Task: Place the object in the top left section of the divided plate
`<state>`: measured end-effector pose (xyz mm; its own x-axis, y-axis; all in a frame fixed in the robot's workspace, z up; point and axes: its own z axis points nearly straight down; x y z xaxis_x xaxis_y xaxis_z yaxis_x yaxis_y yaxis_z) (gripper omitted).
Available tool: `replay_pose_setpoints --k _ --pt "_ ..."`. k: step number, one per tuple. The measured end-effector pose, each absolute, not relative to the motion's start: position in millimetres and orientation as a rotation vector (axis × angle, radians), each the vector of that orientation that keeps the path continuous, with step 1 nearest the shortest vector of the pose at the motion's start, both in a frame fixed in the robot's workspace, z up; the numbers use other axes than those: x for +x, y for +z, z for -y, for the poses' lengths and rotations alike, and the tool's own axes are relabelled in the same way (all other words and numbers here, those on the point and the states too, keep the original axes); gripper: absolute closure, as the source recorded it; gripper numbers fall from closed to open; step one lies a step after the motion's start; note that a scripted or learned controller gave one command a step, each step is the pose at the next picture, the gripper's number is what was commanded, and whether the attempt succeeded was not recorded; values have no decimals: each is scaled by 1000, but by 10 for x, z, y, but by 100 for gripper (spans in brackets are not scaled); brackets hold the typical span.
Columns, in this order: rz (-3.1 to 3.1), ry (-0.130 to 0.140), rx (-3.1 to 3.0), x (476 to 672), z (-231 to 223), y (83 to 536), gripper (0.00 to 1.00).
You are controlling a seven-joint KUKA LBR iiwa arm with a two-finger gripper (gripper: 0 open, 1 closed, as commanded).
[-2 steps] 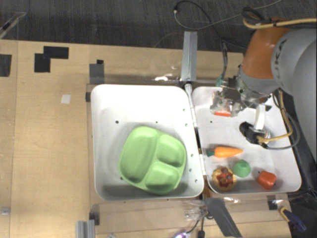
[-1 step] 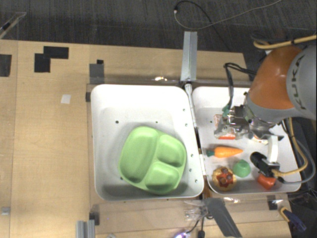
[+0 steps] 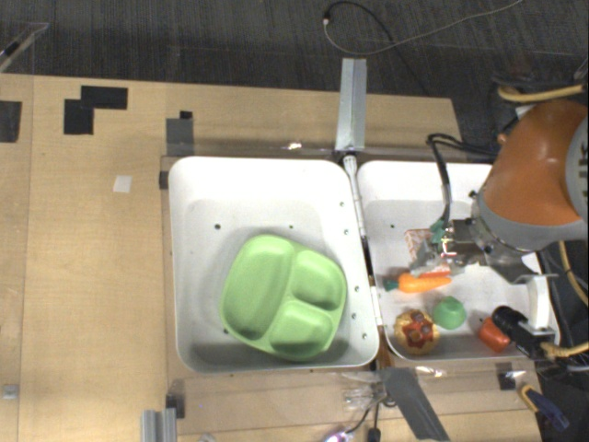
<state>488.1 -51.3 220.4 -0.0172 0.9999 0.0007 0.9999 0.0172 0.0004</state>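
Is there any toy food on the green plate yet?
No, the green plate has nothing on it; the carrot and the other toys lie in the right bin.

We see the plate (image 3: 283,296) as smooth green plastic with a soft sheen, lying in a white bin (image 3: 198,247) whose surface looks matt. The bench (image 3: 83,274) looks like pale wood, satin-smooth, the carrot (image 3: 421,283) like glossy orange plastic, and the arm (image 3: 538,178) wears a glossy orange band.

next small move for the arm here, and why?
Probably lower the gripper onto the toy carrot just below it in the right bin. Nothing visibly sits in the green divided plate in the left bin yet.
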Motion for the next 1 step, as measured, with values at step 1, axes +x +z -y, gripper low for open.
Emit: replay_pose_setpoints --k 1 --pt "2394 -1 -2033 4878 486 1829 100"
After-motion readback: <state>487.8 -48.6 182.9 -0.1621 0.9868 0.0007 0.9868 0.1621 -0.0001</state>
